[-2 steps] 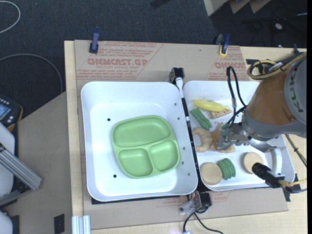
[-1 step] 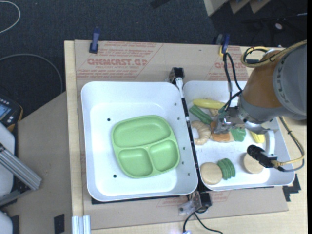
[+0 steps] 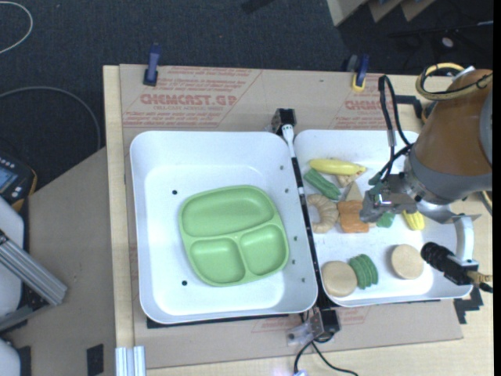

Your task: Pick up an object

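End effector (image 3: 378, 204): low in the right bin (image 3: 438, 288); grip state cannot be told.
Orange piece (image 3: 353, 216): just left, touching or nearly.
Banana (image 3: 337, 166): near, above-left.

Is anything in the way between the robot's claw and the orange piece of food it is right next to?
Nothing visible is in the way. The gripper is low in the right bin, right beside the orange piece. The green piece and the banana lie on that piece's far side.
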Available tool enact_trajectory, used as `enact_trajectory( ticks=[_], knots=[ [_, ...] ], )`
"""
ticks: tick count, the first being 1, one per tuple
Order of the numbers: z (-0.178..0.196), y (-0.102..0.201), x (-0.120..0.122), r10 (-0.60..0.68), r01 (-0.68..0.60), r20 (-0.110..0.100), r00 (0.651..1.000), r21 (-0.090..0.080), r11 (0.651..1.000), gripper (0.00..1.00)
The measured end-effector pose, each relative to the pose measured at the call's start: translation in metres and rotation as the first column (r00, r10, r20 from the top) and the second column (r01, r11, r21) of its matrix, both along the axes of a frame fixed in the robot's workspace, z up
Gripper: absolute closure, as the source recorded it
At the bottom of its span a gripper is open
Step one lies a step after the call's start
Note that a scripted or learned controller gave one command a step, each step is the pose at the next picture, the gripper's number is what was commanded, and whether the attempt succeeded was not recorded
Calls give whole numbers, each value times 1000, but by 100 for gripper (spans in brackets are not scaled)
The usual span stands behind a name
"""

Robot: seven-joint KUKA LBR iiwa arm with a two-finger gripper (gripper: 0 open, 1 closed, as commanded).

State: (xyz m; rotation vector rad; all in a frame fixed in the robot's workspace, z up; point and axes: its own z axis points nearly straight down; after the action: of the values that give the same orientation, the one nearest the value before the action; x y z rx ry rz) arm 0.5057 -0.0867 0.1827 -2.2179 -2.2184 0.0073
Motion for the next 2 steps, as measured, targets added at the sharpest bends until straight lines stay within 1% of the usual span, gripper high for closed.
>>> enact_trajectory(
  ticks=[1, 2],
  knots=[
    [123, 23, -23, 0, 0, 3, 1000, -2, 1000, 100],
    [14, -11, -26, 1, -1, 10, 1000, 1, 1000, 100]
  ],
)
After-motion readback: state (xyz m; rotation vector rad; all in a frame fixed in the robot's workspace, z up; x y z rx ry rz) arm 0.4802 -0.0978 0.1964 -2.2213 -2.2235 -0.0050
